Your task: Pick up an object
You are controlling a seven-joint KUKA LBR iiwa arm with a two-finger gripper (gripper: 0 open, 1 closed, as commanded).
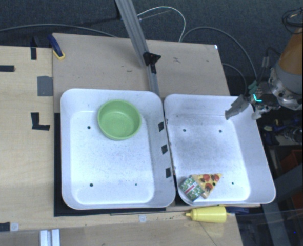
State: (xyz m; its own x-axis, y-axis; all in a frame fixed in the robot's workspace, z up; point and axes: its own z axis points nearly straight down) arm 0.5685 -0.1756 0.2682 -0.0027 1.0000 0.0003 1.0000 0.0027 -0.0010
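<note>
A green bowl point(119, 119) stands upright in the upper part of the left bin point(74, 178). A small colourful flat item point(198, 184), green, red and yellow, lies in the near left corner of the right bin point(254, 152). My gripper point(235, 109) hangs over the far right edge of the right bin, well away from both objects, with nothing seen in it. The arm's orange band point(295, 53) shows at the right edge of the view.
A yellow squeeze bottle point(209, 214) lies on its side on the bench just in front of the right bin. A grey metal pole point(136, 29) slants down to the gap between the bins. Cables point(202, 32) run behind the bench.
</note>
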